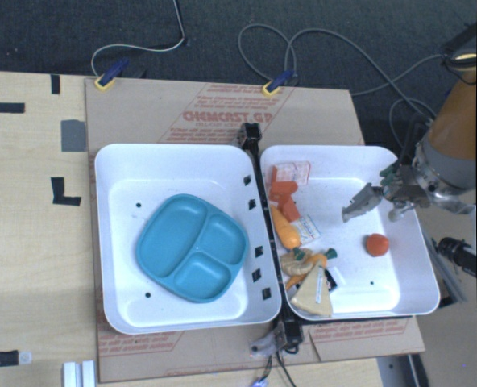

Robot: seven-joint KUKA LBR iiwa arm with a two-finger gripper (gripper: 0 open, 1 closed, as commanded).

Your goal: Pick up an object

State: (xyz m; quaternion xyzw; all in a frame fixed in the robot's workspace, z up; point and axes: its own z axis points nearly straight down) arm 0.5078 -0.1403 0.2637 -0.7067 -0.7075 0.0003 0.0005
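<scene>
on my feed the tabletop [29, 216] ran pale wood at the far left, marked with dark angular tape pieces, and a brown cardboard sheet [214, 115] lay under both bins. the left bin [114, 164] held one thing, a blue divided plate [192, 247], lying flat near the bin's middle, apart from the walls. a black divider strip [259, 216] sat where the two bins met.

in the right bin [408, 297] most of the clutter was heaped against the left wall: a pinkish-white packet [292, 172] at the top, a red-orange block [283, 190] touching just below it, then an orange carrot-like piece [287, 234] beside a small white wrapper [308, 230]. lower down i saw a jumble of small green and orange items [309, 258], too mixed for me to name singly, and a beige wedge [313, 298] near the bin's front wall. a round red-orange ball [376, 245], perhaps a toy tomato, lay alone further right on the bin floor, well apart from the heap.

the pincer [375, 202] hung over the right bin, above and just left of the ball in the picture, its two grey fingers [358, 207] spread apart and grasping nothing. behind it the arm [456, 127] came in from the right, orange band showing. grey cables [319, 43] looped over the dark floor beyond the tabletop.
</scene>
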